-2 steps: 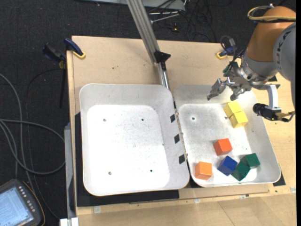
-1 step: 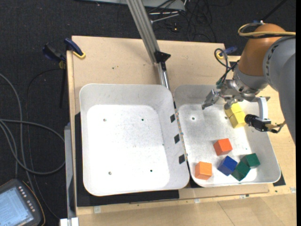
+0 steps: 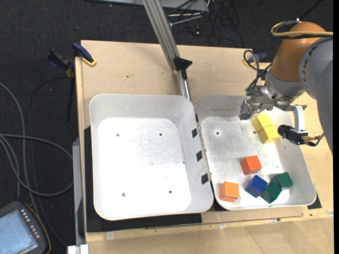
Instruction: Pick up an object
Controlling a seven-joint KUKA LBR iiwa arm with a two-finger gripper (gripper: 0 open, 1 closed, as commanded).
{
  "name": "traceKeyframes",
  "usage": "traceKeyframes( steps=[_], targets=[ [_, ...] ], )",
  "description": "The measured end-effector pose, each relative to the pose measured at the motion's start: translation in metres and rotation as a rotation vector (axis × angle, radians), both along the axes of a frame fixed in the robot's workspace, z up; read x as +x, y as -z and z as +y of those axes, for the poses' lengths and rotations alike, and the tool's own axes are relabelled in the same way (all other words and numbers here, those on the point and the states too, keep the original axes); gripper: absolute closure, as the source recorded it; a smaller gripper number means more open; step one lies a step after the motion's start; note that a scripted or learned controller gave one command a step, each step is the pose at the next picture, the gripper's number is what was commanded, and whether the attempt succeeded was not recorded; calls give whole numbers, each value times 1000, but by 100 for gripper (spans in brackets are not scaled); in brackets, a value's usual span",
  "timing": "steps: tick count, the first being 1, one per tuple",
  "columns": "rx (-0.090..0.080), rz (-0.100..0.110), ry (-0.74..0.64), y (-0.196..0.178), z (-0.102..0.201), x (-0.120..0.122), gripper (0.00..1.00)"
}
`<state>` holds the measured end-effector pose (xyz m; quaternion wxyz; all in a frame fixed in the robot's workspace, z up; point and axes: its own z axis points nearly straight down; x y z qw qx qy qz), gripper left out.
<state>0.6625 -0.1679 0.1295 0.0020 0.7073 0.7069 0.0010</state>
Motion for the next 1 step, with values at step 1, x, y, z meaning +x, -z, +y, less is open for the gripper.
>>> traceKeyframes(
  steps=[1],
  targets=[
    [-1, -3, 1, -55, -5, -7, 100]
  ],
)
